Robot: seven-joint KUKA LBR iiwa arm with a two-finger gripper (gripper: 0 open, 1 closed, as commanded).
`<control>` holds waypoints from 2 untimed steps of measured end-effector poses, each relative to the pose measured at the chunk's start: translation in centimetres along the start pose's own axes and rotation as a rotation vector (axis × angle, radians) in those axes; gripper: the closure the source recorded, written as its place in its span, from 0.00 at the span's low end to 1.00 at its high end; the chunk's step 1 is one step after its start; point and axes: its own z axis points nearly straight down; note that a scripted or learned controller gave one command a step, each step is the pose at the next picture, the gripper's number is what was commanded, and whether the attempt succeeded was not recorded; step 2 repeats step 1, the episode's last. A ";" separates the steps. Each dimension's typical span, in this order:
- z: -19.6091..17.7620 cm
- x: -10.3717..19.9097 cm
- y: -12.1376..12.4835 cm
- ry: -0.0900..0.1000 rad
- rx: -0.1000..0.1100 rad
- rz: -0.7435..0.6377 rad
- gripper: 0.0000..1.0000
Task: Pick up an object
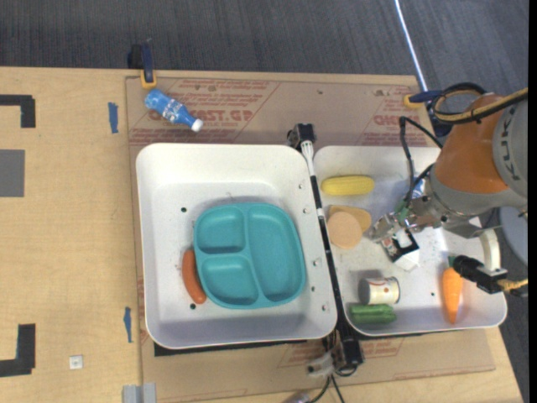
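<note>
Gripper (394,229) sits low in my right-hand bin (495,319), just beside the tan round piece (346,226), which lies at that bin's left wall. Whether anything is clamped I cannot tell (the wrist hardware blocks the view). Yellow corn-shaped item (347,185) lies above the tan piece, apart from it. Small can (382,290) and green vegetable (372,313) rest near the front rim, touching or nearly so. Orange carrot (452,294) lies by the right side. Left bin (159,225) holds a teal divided tray (249,254), with a sausage (193,276) against its left edge.
</note>
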 end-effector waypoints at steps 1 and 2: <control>-12.9 5.1 1.1 0.002 0.006 0.056 1.00; -12.9 5.1 1.1 0.002 0.006 0.056 1.00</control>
